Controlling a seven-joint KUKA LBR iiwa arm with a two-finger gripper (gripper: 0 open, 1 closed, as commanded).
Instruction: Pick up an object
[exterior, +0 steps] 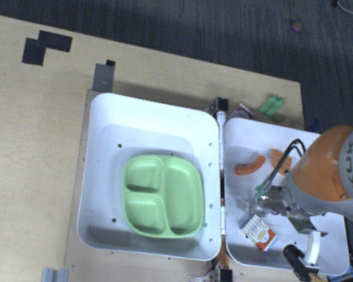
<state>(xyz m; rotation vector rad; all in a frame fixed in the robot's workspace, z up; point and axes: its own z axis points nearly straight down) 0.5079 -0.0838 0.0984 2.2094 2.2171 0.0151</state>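
The grey arm with the orange band enters from the right of the frame and hangs over the right-hand shallow white bin [226, 242], its two-finger gripper [267, 198] low near the bin's centre. The wrist hides the tips, so whether the jaws are spread or pressed together cannot be told, and nothing is seen between them. Candidate objects lie close by: a small flat white-and-red packet [259, 233] just below the gripper toward the lower right of the frame, and a curved orange sausage-shaped piece [250, 165] just above it; a second orange item [278, 159] sits partly behind the arm. Risk assessment: the packet lies flat on the bin floor, so the tips may slide over it or push it toward the wall rather than close on it. The orange piece is rounded and may roll aside on contact. The left-hand white bin [93, 156] holds a green three-compartment plastic tray [164, 195], well apart from the gripper.
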